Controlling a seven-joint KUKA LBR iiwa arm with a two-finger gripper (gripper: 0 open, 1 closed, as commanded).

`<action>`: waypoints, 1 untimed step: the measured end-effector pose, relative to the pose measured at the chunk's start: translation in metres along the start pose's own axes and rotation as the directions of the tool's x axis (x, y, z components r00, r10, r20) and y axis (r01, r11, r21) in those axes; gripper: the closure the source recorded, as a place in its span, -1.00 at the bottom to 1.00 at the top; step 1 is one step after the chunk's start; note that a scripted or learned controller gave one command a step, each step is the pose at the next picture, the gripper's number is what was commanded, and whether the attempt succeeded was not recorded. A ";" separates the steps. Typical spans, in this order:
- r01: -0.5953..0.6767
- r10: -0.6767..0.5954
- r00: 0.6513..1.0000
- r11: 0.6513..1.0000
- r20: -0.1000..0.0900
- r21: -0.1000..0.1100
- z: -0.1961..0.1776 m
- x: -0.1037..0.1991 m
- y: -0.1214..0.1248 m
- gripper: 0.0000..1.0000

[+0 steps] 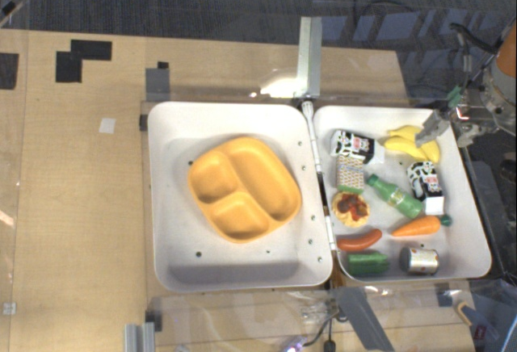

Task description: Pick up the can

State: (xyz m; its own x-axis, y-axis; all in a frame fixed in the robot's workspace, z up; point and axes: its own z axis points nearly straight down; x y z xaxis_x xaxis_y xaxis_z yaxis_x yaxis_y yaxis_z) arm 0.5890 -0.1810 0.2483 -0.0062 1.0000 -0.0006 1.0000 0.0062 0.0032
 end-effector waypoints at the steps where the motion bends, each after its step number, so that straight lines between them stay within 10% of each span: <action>1: -0.305 0.305 0.952 0.952 -0.001 0.003 0.123 0.100 -0.065 -1.00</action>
State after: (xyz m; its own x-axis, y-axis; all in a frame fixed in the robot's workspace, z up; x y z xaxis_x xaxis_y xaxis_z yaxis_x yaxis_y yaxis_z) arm 0.5233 -0.0813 0.1250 0.2989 0.9543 0.0013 0.9543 -0.2989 0.0004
